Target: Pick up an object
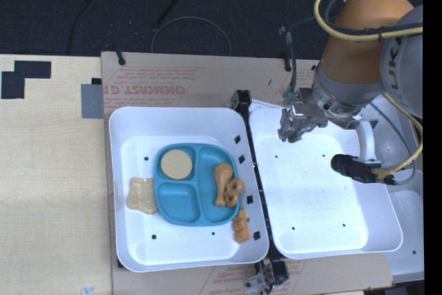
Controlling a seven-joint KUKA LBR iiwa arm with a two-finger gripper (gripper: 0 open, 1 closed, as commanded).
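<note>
Orange-banded, the arm (366, 31) sits highest and closest to the lens, reaching in from the right over the right bin's far edge. Under everything, the counter (48, 176) is pale wood on the left, with a cardboard sheet (173, 79) beneath the bins that bears mirrored red print I cannot read surely. Right bin (324, 231) has a wide bare white floor, open on all sides below the pincer. Left bin (131, 128) is far tighter: a blue tray (190, 207) with three compartments fills its middle, leaving narrow strips along the walls. On the tray, a round tan disc (175, 164) lies in the far-left compartment and a tan bone-like piece (226, 184) in the right one. A pale bread-like slab (141, 195) touches the tray's left rim, and a small tan chunk (240, 225) lies just beside its near-right corner against the divider. Dark and small, the pincer (295, 126) hangs above the right bin's far-left corner, nothing between its fingers; whether they are spread or closed I cannot tell.
</note>
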